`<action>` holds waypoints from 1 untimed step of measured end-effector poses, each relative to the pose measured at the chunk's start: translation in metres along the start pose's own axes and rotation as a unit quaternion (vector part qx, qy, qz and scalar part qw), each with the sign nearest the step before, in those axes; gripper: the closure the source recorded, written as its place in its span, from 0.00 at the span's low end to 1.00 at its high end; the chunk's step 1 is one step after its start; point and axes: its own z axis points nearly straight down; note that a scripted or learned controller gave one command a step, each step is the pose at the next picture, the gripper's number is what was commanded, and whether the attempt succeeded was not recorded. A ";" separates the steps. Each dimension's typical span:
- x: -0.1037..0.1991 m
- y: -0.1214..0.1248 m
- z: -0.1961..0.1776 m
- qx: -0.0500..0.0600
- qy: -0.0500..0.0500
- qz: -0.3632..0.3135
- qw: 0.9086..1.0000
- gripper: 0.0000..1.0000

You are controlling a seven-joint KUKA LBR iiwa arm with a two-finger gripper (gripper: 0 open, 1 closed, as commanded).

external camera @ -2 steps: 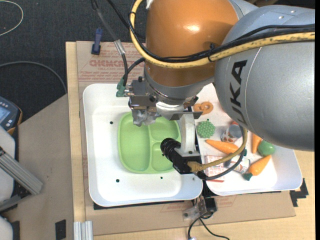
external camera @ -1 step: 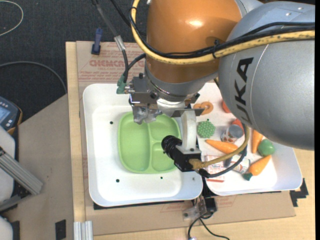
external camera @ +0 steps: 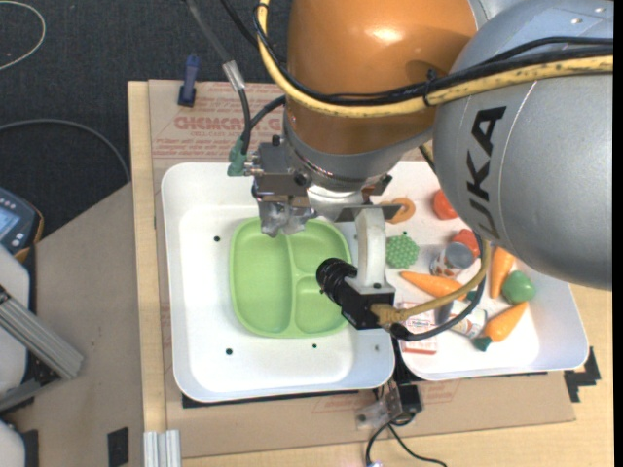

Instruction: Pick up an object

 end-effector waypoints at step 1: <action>-0.089 -0.003 0.116 0.008 -0.004 0.007 1.000 1.00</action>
